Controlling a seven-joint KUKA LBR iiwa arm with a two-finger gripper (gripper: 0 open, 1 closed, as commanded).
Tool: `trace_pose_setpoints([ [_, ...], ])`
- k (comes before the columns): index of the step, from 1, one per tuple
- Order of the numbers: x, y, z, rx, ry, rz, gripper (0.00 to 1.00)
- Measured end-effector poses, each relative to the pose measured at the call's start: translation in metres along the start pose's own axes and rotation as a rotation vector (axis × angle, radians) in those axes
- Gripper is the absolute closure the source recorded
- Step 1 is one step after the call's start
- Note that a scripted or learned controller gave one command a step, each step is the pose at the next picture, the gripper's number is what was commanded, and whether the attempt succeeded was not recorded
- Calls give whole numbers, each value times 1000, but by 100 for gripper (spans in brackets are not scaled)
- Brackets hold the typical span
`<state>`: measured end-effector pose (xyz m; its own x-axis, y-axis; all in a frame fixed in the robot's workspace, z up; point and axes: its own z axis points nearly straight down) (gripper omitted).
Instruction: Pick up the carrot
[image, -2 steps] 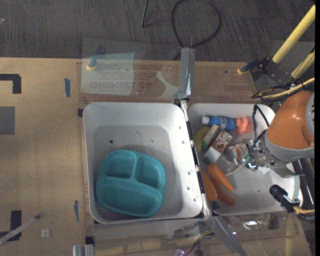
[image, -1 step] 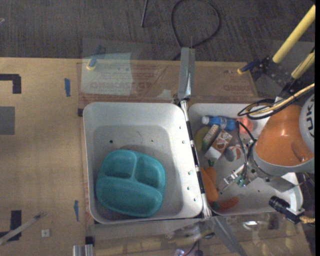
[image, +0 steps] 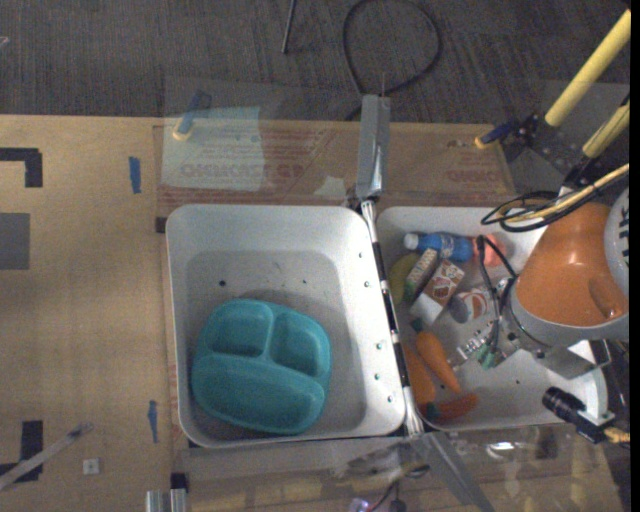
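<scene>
The carrot (image: 438, 361), orange and elongated, lies slanted on the floor of the right bin (image: 520, 385), near its left wall. My gripper (image: 482, 349) hangs just to the carrot's right, under the orange band of the arm (image: 570, 282), which covers much of the bin. From here the gripper looks beside the carrot, not around it. The arm's bulk hides the right part of the bin.
The left bin (image: 200, 240) holds a teal divided plate (image: 262, 366). Crowding the right bin's far end are a blue bottle (image: 447, 243), a yellow item (image: 404, 277) and a small brown box (image: 443, 287). A red-orange item (image: 455, 406) and another orange piece (image: 419, 380) lie by the carrot.
</scene>
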<state>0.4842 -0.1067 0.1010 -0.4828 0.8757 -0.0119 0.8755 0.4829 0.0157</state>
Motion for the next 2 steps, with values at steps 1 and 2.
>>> trace_pose_setpoints([
  [1,59,30,-84,14,11,-26,100],
  [2,98,51,-84,14,12,-39,100],
])
